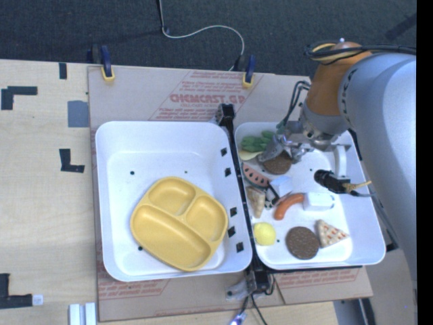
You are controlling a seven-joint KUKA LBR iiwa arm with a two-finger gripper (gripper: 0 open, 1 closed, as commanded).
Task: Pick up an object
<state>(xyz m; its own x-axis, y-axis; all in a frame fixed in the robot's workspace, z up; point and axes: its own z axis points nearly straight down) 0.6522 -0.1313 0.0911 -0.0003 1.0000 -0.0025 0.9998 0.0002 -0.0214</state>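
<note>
Over the right white bin (369,249), far end, the pincer (289,143) sits low above a round brown patty-like toy (276,164); finger state cannot be told. Left bin (111,181) holds a yellow divided plastic plate (178,223).

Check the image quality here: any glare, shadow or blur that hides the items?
Camera view: lighting is even and soft; the white bins look bright but not blown out; the end effector shades the brown disc beneath it; small toys are slightly soft.
</note>
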